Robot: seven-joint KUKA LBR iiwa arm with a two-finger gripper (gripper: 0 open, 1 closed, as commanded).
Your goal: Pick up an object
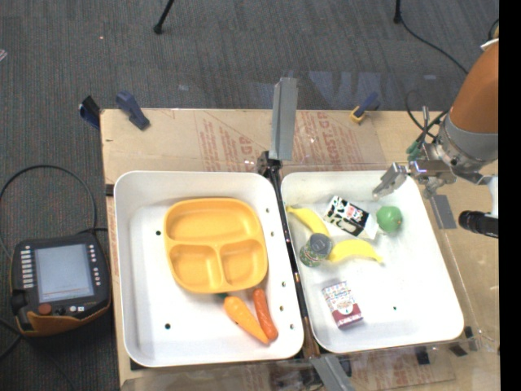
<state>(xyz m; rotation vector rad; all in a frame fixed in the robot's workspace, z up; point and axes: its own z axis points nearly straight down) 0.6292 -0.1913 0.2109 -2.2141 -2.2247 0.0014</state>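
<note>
Grey carpet surrounds the bench (203, 137), on which two white bins are set side by side. In the right bin (423, 300), a green ball (390, 218) is seen, with a black-and-white carton (348, 213) just left of it. The gripper (400, 177) is poised just above the ball, apart from it; whether its fingers are spread cannot be told.

Arm (476, 96) cut off at right edge, upper links out of frame. Gripper (391, 180) fingertips too small to judge. Left and below gripper: can (314, 250) overlapping banana (308, 219) middle; yellow tray (216, 244) covering carrot (247, 317) top end.
</note>
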